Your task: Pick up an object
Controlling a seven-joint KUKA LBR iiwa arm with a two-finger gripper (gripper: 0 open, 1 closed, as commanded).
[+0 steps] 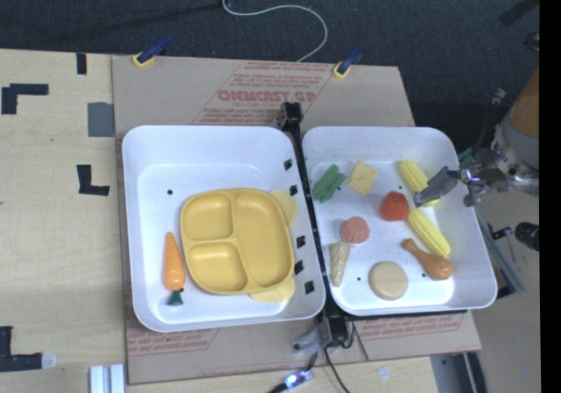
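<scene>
My gripper (451, 188) hangs over the right side of the right bin (399, 141), fingers (430, 190) spread open with nothing between them. Just left of it lie a red tomato (394, 205) and a yellow corn cob (413, 175). A second corn cob (429, 232) sits below the gripper. Also in this bin are a drumstick (428, 260), a cream round piece (387, 279), a pink round piece (354, 230), a pale cone-shaped piece (338, 261), a yellow cheese block (362, 177) and a green vegetable (327, 182).
The left bin (140, 163) holds a yellow divided plate (237, 238) and an orange carrot (173, 264) along its left wall. Pale yellow pieces (272, 293) stick out from under the plate. The bins rest on a cardboard sheet (254, 89).
</scene>
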